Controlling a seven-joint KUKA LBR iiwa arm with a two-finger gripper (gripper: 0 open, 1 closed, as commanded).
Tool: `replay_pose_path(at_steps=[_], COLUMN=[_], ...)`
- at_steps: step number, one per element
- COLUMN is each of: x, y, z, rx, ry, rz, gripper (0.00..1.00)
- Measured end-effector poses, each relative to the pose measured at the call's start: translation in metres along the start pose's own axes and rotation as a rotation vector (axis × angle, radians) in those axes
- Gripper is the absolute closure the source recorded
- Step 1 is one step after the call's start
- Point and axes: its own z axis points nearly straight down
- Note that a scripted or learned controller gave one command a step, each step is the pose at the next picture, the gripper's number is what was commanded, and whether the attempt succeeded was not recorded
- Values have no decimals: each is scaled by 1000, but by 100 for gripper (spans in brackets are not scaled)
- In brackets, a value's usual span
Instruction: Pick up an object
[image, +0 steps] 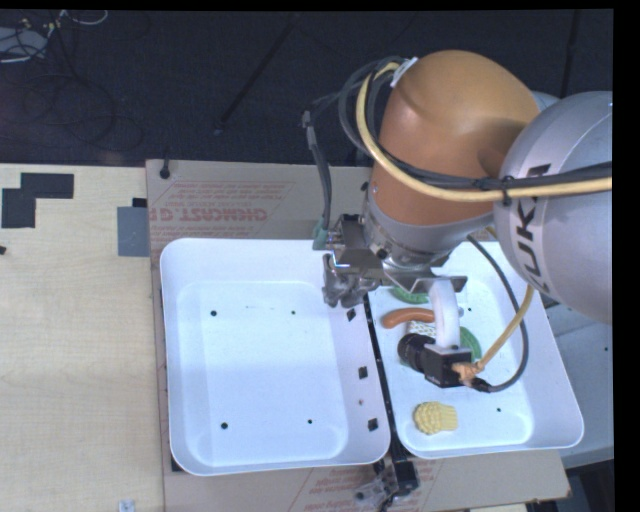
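**Item 1. Pickable objects, right bin (525, 405).**
- Corn piece (435, 418), yellow, count one. It lies at about 7 o'clock in the bin, near the near rim and well apart from the other pieces.
- Sausage-shaped piece (403, 317), orange, count one. It lies at about 10 o'clock in the bin, just beside the divider edge.
- Green piece (408, 296), at 12 o'clock from the orange piece and just beside it, partly hidden under the wrist.
- Second green patch (469, 346), at 4 o'clock from the orange piece, mostly covered by robot hardware. Whether the two green patches are one thing or two cannot be told.
- None of these sits in the claw.

**Item 2. Gripper (343, 285), count one.**
- It hangs low over the rims where the two bins meet, at 10 o'clock from the orange piece.
- Its metal body points downward.
- How far the claw is open cannot be told from this angle, and nothing is seen held in it.

**Item 3. Arm (450, 130), count one.**
- It enters from 3 o'clock.
- The grey link is at the right, and the big orange joint housing bulges over the far end of the right bin.
- The wrist turns steeply down beneath the housing.

**Item 4. Bins, count two, white and shallow.**
- The left bin (260, 370) touches the right one along a shared edge.

**Item 5. Cardboard sheet (230, 205), count one.**
- Brown, with printed lettering.
- It lies under both bins and shows at 12 o'clock from the left bin.

**Item 6. Bench (70, 350).**
- Pale wood, at 9 o'clock from the bins.
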Motion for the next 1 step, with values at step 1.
replay_pose_path(at_steps=[1], x=[-40], y=[-40], z=[23], rx=[6], ry=[-3], rz=[8], gripper=[100])
